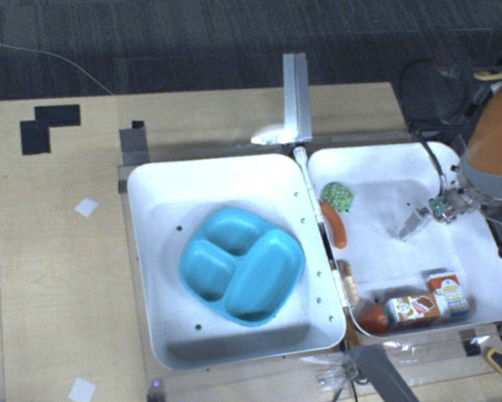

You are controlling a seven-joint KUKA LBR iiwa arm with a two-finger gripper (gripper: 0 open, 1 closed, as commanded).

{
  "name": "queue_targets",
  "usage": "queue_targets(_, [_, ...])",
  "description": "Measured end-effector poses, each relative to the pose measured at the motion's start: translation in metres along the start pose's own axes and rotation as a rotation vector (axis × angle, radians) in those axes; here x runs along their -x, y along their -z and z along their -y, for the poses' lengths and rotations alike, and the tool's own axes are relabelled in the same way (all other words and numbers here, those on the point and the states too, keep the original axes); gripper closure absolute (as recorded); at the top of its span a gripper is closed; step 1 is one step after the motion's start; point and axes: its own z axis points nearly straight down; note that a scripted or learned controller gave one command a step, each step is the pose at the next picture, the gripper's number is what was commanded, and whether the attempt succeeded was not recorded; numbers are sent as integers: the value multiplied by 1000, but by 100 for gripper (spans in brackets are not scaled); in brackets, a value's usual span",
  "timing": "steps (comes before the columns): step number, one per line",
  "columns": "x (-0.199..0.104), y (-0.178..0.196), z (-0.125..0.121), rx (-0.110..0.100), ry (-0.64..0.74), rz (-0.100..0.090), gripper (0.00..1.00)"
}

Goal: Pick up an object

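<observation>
A: Setting? Quick.
B: Pale wood desk (55, 288), dark carpet behind it, two white bins side by side.

A: Claw?
B: Claw (411, 223) low over the right bin (384, 195), out in the bare middle. Arm (500, 147) enters from the right, orange band above the wrist. Fingers read as a pale blur; cannot tell whether they are wide or narrow. Nothing visibly between them.

A: Nearest things?
B: Orange carrot-like piece (334, 223) by the bin's left wall, well apart from the claw. Green knobbly ball (337, 197) just above it, near touching.

A: Further out?
B: Front edge of the same bin: a red round item (372, 318) at the front-left corner, a labelled bottle (417, 308) lying on its side just beside it, a small orange-and-white carton (446, 287) at the bottle's right end. A thin brown thing against the left wall; too small to name.

A: Other bin?
B: Left bin (162, 249) holds a blue three-compartment tray (242, 264), roughly central, turned at an angle.
</observation>
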Motion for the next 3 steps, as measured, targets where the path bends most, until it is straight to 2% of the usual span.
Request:
queue_targets(1, [1, 14, -3, 8, 3, 5, 100])
queue_targets(2, [-54, 1, -77, 3, 52, -2, 100])
queue_targets(3, [-103, 2, -63, 3, 32, -2, 100])
